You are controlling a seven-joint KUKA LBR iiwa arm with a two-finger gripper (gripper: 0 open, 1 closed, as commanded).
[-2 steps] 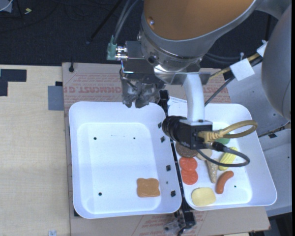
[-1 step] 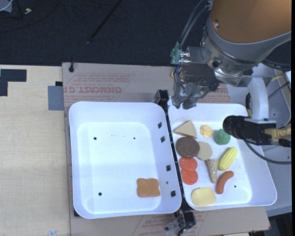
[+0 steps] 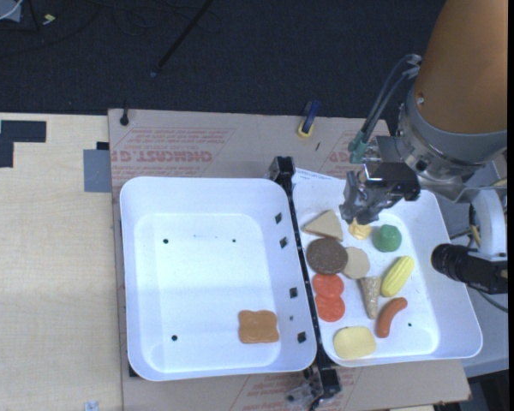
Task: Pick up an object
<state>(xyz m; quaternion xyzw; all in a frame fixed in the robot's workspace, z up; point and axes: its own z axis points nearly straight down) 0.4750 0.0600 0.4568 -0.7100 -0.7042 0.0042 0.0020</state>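
Your hand (image 3: 361,221) sits low in the right bin (image 3: 458,332), right over a small yellow piece (image 3: 360,229); whether it's gripping, you cannot tell. Nothing looks lifted yet, so the pick remains undone

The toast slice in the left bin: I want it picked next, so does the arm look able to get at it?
Probably yes. The toast slice lies alone on the left bin floor, nothing on it, though the hand hangs over the right bin.
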